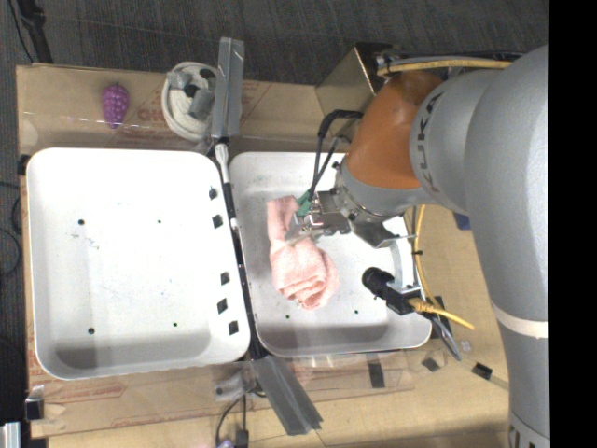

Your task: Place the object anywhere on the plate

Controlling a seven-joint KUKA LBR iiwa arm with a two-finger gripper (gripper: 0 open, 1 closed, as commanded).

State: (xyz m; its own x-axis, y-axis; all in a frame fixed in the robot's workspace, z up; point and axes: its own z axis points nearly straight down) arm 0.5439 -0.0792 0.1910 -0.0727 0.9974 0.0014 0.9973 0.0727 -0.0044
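A pink crumpled cloth (pixel 300 261) lies in the middle of the right bin (pixel 270 171), stretching from its centre toward the front. My gripper (pixel 308 220) is low over the cloth's upper right part, at or just above its surface. The wrist and the orange band (pixel 392 143) of the arm hide how the gripper meets the cloth. Whether any of the cloth is held cannot be made out.
The left bin (pixel 121 259) sits beside the right one, with a metal divider (pixel 227 91) between them. On the bench behind it are a purple grape-like piece (pixel 115 104) and a white coil (pixel 189 96). A black fitting with yellow cable (pixel 390 289) hangs over the right bin's right side.
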